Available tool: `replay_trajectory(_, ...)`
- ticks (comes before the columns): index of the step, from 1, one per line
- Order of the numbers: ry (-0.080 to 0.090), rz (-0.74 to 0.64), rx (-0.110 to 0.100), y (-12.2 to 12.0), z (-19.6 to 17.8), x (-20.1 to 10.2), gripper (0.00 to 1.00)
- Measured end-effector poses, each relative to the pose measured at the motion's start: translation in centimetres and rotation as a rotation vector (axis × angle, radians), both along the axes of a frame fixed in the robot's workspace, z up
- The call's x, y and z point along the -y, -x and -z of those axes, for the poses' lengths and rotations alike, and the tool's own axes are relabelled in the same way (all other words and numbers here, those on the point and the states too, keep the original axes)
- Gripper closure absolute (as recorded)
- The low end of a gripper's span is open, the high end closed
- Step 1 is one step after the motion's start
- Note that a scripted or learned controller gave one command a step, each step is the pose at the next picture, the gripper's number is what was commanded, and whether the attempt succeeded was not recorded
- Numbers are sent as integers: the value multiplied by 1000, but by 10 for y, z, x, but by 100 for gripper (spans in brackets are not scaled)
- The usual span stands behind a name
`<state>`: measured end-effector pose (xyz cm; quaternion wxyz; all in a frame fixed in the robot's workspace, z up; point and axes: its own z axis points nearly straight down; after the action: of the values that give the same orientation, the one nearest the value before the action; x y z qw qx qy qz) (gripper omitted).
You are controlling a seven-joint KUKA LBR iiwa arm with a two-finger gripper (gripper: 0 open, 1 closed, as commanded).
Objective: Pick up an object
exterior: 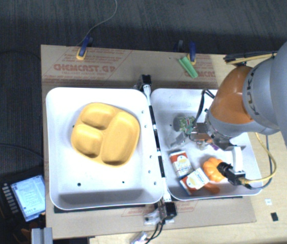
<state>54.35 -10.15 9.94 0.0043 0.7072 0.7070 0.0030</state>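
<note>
A grey arm with an orange band reaches over the right white bin (160, 136), its gripper (200, 132) low near the bin's middle; I cannot tell its state. Just beside it lies a small green-grey object (184, 122), too blurred to identify. Two orange-and-white cartons (181, 163) and an orange ball-like object (213, 170) sit near the bin's front edge. A large yellow tri-compartment container (105, 132) fills the left white bin's (57, 151) centre.

So the arm (270, 93) comes in from the right, big grey body with the orange band (232, 98) sitting right above the wrist. It's bent down low, and the gripper (197, 131) sits at the left end of it, just past the band. Can't really make out the tip clearly.
</note>
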Motion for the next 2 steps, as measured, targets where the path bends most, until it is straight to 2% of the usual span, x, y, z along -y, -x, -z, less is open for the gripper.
replay_trajectory(1, 2, 0, 6, 51, 10, -7, 0)
replay_trajectory(2, 1, 1, 6, 50, 0, -6, 100)
